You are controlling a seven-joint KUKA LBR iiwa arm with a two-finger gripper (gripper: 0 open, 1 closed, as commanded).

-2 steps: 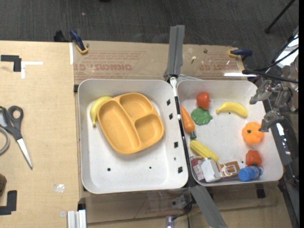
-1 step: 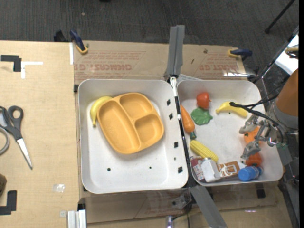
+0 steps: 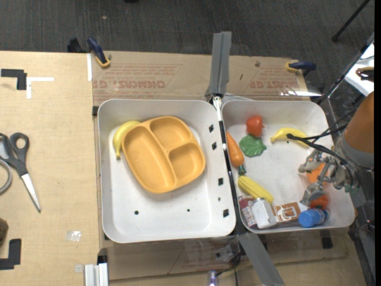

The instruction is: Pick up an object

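We're taking the task's things to be the small toy items lying in the right shallow white bin (image 3: 280,174). Nearest the pincer (image 3: 315,180) we're seeing a small orange-red rounded piece (image 3: 319,199) by the bin's right wall, w/ a blue round plastic cap-like object (image 3: 310,218) just below it in the front right corner. Beside that, a brown-and-white printed carton (image 3: 288,211) and a white-and-red packet (image 3: 257,213) are lying along the front wall. A yellow toy corn cob (image 3: 255,188) is sitting just above the packet, tilted.

Further back: an orange toy carrot (image 3: 234,149) is lying along the left wall, a green leafy toy piece (image 3: 252,146) just beside it, a red toy tomato (image 3: 255,124) above that, and a yellow toy banana (image 3: 287,135) toward the back right.

The pincer is hanging low over the right part of this bin, metal fingers pointing down, near the orange-red piece. We can't tell whether it's wide or narrow, and nothing is visibly sitting between its fingers. Black cables are running from it across the banana area.

In the left shallow white bin (image 3: 155,216) a yellow-orange divided plastic plate (image 3: 162,154) is resting, w/ a second yellow toy banana (image 3: 122,135) touching its back left edge.

On the wooden desk (image 3: 44,159), far left, grey-handled scissors (image 3: 22,168) are lying well apart from both bins.
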